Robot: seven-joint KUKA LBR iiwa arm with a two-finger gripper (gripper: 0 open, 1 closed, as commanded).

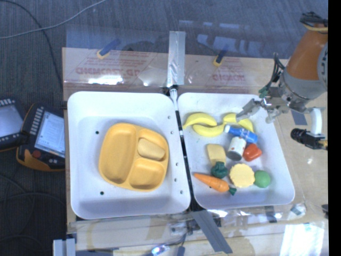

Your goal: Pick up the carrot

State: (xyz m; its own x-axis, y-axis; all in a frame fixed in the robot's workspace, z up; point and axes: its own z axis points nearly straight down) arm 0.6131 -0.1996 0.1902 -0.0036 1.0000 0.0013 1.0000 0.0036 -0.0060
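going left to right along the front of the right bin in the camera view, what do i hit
carrot → yellow round piece → green ball

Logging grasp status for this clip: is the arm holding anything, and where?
Nothing held. The gripper hovers open over the right bin's far edge; the carrot lies near the front.

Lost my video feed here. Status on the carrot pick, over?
Gripper open, above right bin's far edge, holding nothing. Carrot lying at bin's near left, untouched. Green broccoli piece right against it; yellow round piece close by.
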